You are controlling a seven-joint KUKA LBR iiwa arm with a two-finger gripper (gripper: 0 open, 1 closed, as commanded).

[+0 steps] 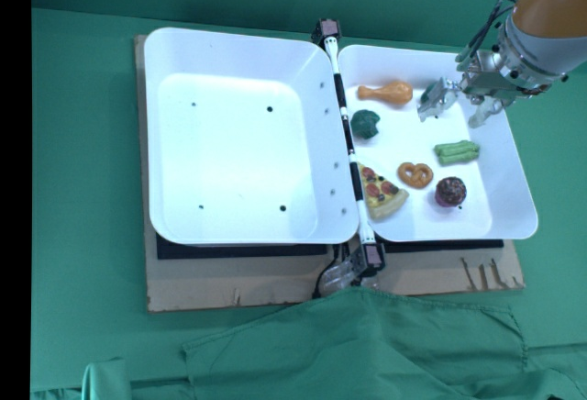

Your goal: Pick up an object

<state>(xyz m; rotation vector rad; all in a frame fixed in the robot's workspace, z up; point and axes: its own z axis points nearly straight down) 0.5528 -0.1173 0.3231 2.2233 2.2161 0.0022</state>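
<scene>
The right bin [514, 205] holds several toy foods: an orange chicken drumstick [387, 94], a dark green broccoli [365, 123], a pizza slice [380, 191], a pretzel [415, 174], a green bean pod [457, 151] and a dark red berry [450, 192]. My gripper [459, 108] hangs over the bin's upper right part, fingers spread open with nothing between them. It sits right of the drumstick and above the green pod.
The left bin [165, 196] lies beside the right one, split off by a black-and-white divider rail [345, 141]. Both bins rest on a cardboard sheet [238, 293]. Crumpled green cloth [367, 348] lies at the front.
</scene>
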